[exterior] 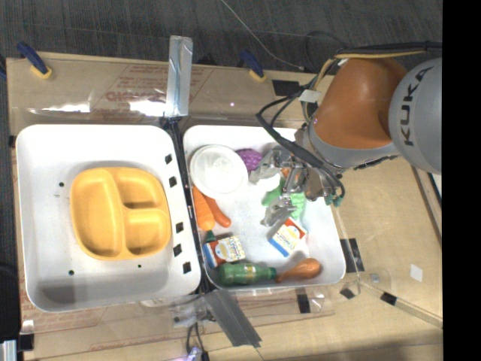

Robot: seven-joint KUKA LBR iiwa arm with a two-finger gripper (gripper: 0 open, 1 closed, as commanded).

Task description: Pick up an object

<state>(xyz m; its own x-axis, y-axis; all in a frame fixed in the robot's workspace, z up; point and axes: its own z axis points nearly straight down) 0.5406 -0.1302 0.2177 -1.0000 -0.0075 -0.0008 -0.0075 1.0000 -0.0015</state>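
Desk (391, 224) held two bins; hand (289, 190) hung over right bin's (331, 235) middle, grip state unreadable. Green bottle (244, 274) at front edge looked rigid, slick: grab mid-body.

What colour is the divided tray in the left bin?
Yellow; the divided tray shows clearly in the camera view.

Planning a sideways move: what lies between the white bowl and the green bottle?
In the camera view, the carrot and a small carton lie between the white bowl and the green bottle.

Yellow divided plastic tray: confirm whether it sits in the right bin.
No, the yellow divided plastic tray lies in the left white bin.
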